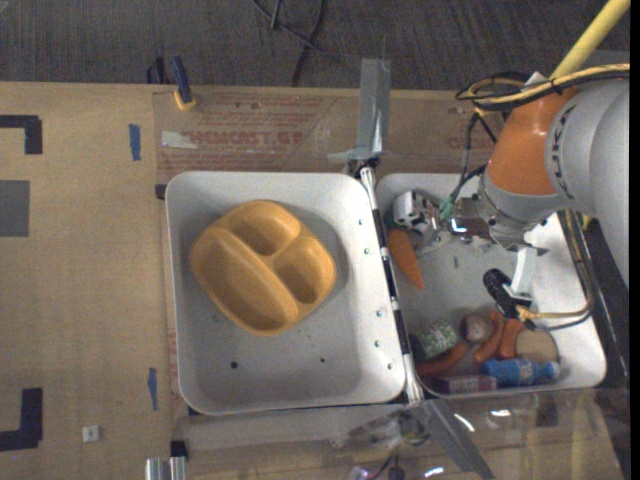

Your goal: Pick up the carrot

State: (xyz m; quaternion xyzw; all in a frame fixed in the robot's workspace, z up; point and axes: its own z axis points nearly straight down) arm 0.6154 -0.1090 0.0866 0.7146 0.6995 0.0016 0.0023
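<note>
In the camera view, you see the carrot [405,258] lying in the right bin [570,268], close to its left wall at about 10 o'clock from the bin's centre, thick end up and tip pointing toward 5 o'clock. The gripper [420,213] sits just above the carrot's thick end, at its 1 o'clock; whether its jaws are wide, narrow or holding anything, you cannot tell. A cluster of small items [490,353] crowds the bin's 6 o'clock edge. The left bin [200,368] holds a yellow divided plate [262,265] on the tabletop [80,268].
</note>
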